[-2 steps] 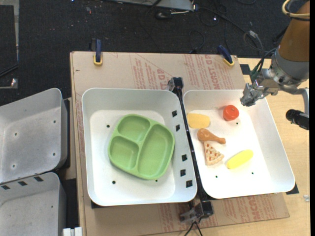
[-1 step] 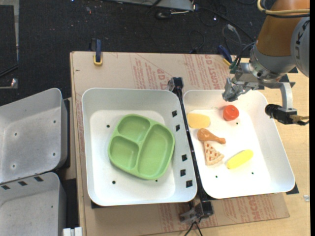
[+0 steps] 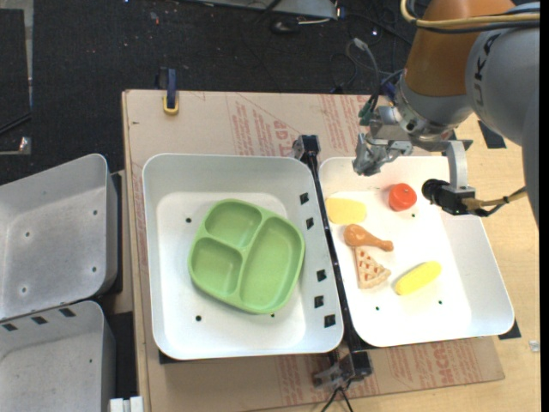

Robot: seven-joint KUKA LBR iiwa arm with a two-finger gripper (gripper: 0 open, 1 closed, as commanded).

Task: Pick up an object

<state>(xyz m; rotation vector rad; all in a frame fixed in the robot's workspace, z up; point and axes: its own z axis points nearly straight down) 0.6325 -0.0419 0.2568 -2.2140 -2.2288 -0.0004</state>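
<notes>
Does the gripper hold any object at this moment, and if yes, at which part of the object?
Nothing is held. The gripper hangs over the far edge of the right bin, apart from the toys; the nearest, a yellow piece, lies untouched below it.

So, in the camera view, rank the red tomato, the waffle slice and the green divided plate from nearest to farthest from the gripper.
From the gripper:
1. red tomato, right bin, just below and to its right.
2. waffle slice, lower in the right bin.
3. green divided plate, left bin.

I've got one fixed cam above the counter, angled down, mid-range; both bins fit in frame, left bin, right bin; arm enters from right.
</notes>
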